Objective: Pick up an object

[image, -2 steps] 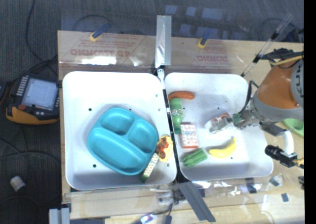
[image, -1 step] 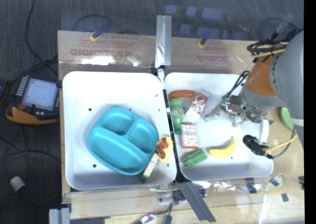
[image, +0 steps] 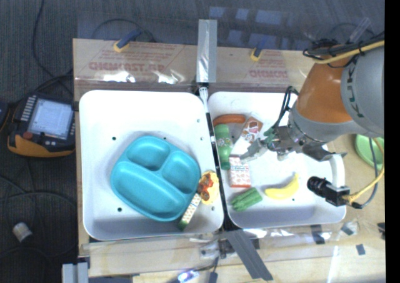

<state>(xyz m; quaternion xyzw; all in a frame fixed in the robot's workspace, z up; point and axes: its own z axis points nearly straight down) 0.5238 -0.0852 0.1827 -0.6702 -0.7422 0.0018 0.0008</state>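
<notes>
- We see the left bin (image: 100,125) holding a blue divided plate (image: 157,177); a yellow toy (image: 208,183) and a green-and-white packet (image: 190,208) lie against the plate's right edge.
- The right bin (image: 312,213) holds a banana (image: 282,189), a green pepper (image: 246,198), a white-and-red carton (image: 239,172), a green can (image: 223,138) and a sausage (image: 229,119).
- The gripper (image: 257,146) hangs above the carton; we cannot tell how its fingers stand.
- No label is legible to us.

the arm (image: 337,94) reaches from the right over the right bin (image: 312,213), its jaws (image: 257,144) low among a banana (image: 282,188), a green vegetable (image: 246,198) and a small carton (image: 239,172). the left bin (image: 100,113) holds a blue divided tray (image: 156,175).
</notes>
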